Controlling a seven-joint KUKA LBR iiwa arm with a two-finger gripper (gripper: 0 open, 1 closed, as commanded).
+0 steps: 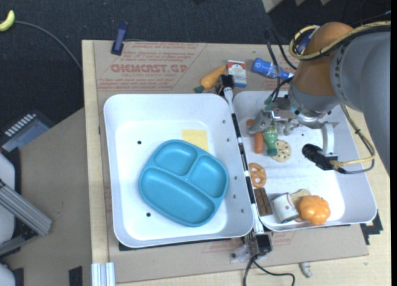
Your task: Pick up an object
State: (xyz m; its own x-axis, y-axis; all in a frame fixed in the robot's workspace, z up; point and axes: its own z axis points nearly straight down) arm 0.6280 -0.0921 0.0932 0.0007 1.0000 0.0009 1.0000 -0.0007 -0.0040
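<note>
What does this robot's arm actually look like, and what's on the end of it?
The arm is thick, rounded and grey, with an orange band above the wrist. Thin yellow and black cables loop around it. At its end sits a small metallic gripper.

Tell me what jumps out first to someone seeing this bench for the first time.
The big blue divided plate dominates the left bin, lying partly over a yellow card. In the right bin, the grey arm with its orange band reaches down, its gripper low over a small green bottle and a round cracker. Near that bin's front edge sits an orange toy pumpkin.
</note>
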